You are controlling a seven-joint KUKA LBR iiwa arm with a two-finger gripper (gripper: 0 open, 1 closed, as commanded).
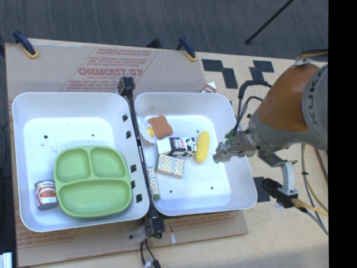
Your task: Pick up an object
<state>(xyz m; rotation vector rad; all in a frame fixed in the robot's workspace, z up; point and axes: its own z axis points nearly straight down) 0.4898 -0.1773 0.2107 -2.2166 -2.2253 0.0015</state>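
In the right bin (234,177) lie several small items: a yellow corn cob (202,146), a black-and-white carton (182,145), a tan waffle-patterned block (170,166), a brown bread-like piece (162,127) on a white-and-yellow fried egg (149,131), and a narrow patterned strip (152,183) by the left wall. My gripper (221,153) hangs above the bin's right side, just right of the corn cob and apart from it. Nothing shows between its fingers.
The left bin (28,116) holds a green divided plate (92,181) and a small red-labelled can (46,194) at its lower left. A black divider clip (126,85) sits where the bins meet. Blue clamps (187,48) hold the cardboard at the back.
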